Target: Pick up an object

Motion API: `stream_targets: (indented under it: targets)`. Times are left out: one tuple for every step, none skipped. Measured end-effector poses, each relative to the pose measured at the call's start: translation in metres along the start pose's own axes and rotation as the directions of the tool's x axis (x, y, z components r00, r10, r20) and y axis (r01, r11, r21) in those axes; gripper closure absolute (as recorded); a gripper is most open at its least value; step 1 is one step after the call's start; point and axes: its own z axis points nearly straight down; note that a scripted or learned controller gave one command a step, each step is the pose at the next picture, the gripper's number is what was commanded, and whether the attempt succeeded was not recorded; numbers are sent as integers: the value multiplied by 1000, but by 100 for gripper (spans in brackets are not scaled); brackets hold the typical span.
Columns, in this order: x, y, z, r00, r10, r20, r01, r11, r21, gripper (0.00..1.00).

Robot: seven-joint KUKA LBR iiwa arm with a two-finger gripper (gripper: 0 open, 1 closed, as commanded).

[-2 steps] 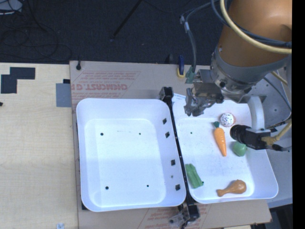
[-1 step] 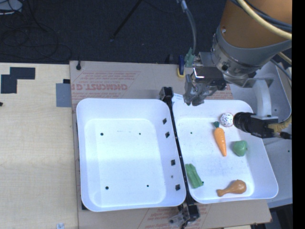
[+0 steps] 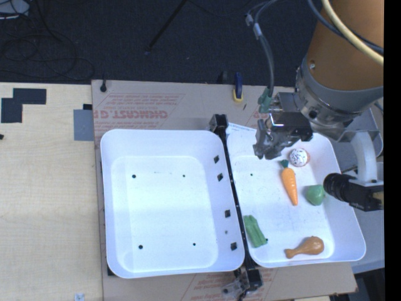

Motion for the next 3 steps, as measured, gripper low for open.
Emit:
stream_targets:
  targets:
    - [-35,23,111,1000,4,3,-4,1000,11,100]
    - [15,24,68,1000,-3,-2,3,1000,-4,100]
    - [11,136,-19,1000,2,0,-2,1000,-13,100]
